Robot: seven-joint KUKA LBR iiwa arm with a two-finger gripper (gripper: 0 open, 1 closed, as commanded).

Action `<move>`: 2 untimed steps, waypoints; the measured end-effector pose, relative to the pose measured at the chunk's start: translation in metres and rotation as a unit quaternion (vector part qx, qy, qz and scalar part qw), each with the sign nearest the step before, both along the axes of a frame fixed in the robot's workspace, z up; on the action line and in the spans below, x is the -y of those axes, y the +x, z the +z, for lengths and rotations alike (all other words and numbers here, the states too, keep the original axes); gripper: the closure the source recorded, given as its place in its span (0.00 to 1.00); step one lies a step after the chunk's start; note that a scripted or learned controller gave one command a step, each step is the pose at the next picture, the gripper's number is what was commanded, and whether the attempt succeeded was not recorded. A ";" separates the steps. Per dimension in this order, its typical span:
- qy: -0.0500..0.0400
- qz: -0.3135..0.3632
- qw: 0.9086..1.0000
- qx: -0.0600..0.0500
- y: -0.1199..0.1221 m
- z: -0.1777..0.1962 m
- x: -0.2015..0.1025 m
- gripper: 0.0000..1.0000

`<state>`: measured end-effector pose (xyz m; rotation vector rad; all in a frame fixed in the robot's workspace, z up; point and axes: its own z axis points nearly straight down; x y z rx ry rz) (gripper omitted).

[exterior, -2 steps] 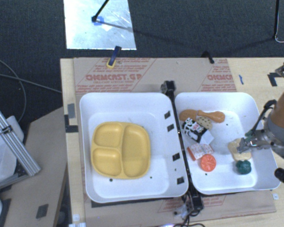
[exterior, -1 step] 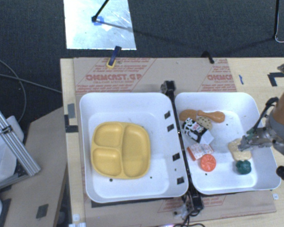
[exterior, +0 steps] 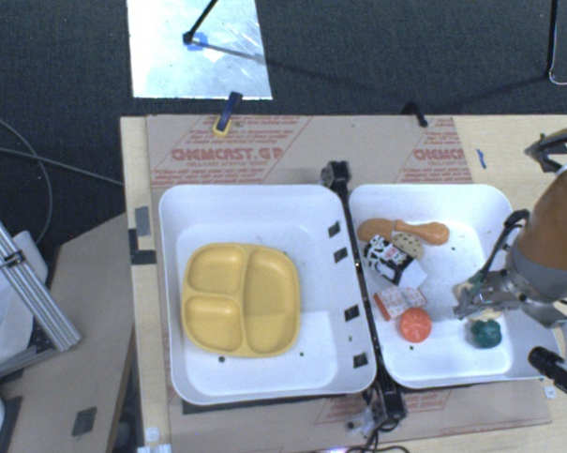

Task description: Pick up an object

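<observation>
**Desk editor:** What does the overhead camera show of the pick?

**Operator:** From above, I see my arm reaching in from the right over the right-hand bin. The claw sits low in that bin, just above a dark green ball that lies on the bin floor near the front right. Whether the claw is spread or pressed together I cannot tell from this angle; the metal is a blur of grey.

**Desk editor:** Anything lifted?

**Operator:** Nothing that I can see. The green ball rests on the white floor, beside the claw rather than between its tips. The orange ball, the red-and-white packet, the black-and-white carton and the tan drumstick toy all lie to the claw's left, apart from it. The left bin carries a yellow divided plate.

**Desk editor:** So, progress?

**Operator:** I judge it early: approach made, grasp and lift still to do.
</observation>
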<state>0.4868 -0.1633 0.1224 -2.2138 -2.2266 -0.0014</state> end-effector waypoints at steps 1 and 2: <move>-0.001 0.000 1.000 0.003 0.002 0.012 0.002 1.00; -0.001 0.001 1.000 0.005 0.003 0.023 0.002 1.00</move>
